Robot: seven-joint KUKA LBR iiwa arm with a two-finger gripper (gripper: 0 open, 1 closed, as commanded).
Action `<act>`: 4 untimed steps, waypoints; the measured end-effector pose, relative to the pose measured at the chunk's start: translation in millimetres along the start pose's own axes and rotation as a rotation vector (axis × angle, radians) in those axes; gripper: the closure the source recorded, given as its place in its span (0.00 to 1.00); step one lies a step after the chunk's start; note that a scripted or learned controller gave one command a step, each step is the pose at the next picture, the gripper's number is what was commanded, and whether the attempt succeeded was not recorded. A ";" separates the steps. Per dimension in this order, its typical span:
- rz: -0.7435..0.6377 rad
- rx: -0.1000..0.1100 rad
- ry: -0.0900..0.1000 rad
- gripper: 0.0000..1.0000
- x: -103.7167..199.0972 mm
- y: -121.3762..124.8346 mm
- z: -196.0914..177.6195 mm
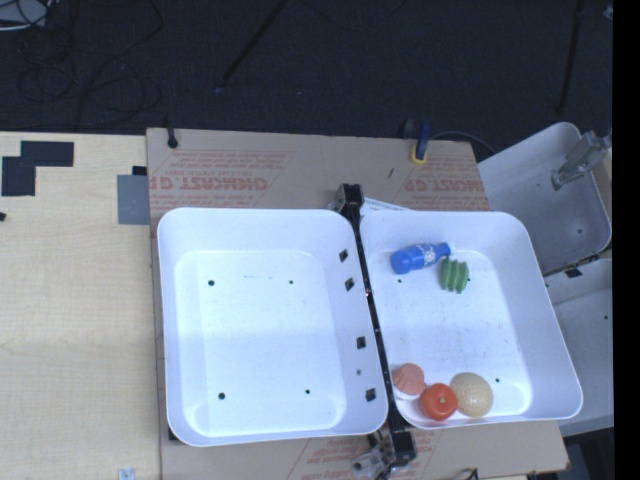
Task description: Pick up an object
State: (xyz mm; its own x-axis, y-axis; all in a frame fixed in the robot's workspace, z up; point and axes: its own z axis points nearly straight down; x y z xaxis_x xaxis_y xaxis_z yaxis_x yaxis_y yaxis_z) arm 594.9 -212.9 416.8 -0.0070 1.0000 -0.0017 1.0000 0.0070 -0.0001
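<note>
The right bin [520, 318] holds several small objects. A blue bottle [420, 257] lies on its side near the far wall, with a green ridged piece [455, 274] just right of it. At the near wall sit a pink disc [408, 378], a red ball [438, 401] and a beige ball [471, 394], all touching or nearly so. The grey arm [560, 198] rests beyond the right bin's far right corner. My gripper [580, 163] shows there as a small metal part, well away from every object.
The left bin [250, 238] sits beside the right one, joined by a black divider strip [362, 298]. Both rest on a cardboard sheet [280, 173] over a wooden bench. A blue and yellow clip [421, 143] stands at the cardboard's far edge.
</note>
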 end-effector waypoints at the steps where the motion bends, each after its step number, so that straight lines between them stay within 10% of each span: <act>1: 0.000 0.000 0.001 0.00 0.0 6.1 -6.9; 4: 0.002 -0.001 0.001 0.00 -0.2 40.2 -60.8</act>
State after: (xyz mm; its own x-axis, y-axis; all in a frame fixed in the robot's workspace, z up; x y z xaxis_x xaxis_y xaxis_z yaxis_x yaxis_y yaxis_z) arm 635.1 -212.7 477.6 -0.0046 1.0000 -0.0008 1.0000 0.0046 0.0011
